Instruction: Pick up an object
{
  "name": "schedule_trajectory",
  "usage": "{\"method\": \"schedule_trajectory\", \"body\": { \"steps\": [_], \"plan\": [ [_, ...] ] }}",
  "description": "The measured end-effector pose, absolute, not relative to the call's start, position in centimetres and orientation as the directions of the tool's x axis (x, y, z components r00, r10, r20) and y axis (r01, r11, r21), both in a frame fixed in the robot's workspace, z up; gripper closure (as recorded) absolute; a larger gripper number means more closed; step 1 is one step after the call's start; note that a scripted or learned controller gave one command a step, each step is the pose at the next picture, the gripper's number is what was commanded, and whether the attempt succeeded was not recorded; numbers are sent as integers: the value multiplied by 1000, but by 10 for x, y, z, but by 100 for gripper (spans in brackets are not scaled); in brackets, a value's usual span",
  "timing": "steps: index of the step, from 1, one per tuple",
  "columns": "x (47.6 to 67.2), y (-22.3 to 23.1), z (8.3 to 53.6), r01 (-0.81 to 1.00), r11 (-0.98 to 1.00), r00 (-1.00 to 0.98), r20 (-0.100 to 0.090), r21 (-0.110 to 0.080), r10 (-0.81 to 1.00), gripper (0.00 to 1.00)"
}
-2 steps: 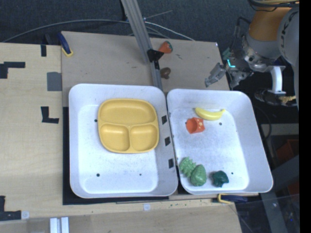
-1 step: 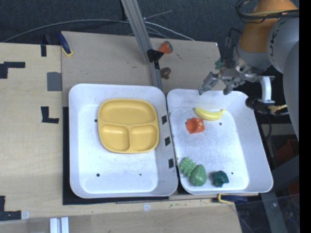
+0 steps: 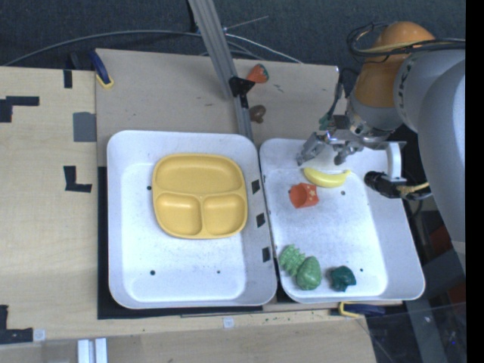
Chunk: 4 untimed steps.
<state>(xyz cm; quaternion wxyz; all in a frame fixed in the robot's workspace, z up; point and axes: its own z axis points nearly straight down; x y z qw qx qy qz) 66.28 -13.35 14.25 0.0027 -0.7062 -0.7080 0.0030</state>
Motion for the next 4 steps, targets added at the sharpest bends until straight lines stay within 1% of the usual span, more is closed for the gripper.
{"method": "schedule_trajectory", "body": {
  "steps": [1,2,3,4],
  "plan": [
    [661,-132,88,1000,3,-3,0,-7,1000,0],
    [663,-132,102,1000,4,-4,-1,-2,1000,100],
    [659,-139,160,1000,2,-2,-1,4,1000,100],
    [656,-147,215,1000,2,-2,-1,4,1000,100]
  ]
}}
